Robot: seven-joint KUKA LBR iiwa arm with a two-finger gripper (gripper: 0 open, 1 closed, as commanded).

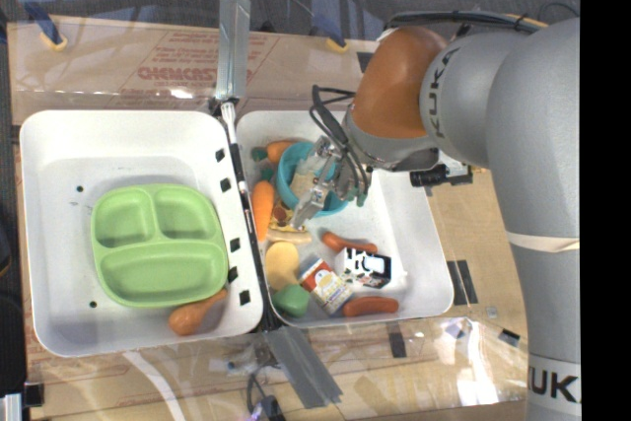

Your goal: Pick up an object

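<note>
The end effector [317, 184] hangs over the teal bowl [296, 175] near the right bin's [424, 242] back-left corner; its opening cannot be told. Toys crowd the bin's left and front edges, the right side bare. A green tray [158, 242] sits in the left bin [49, 212].

I've got one fixed camera, mounted above the bench, looking down at a slant. Both white bins fit in frame: left bin [39, 212] at centre-left, right bin [424, 251] at centre. Mid-range, not close. Dark floor runs across the top of the frame, bench edge along the bottom. The arm [493, 104] enters from the right and takes up the right side.
</note>
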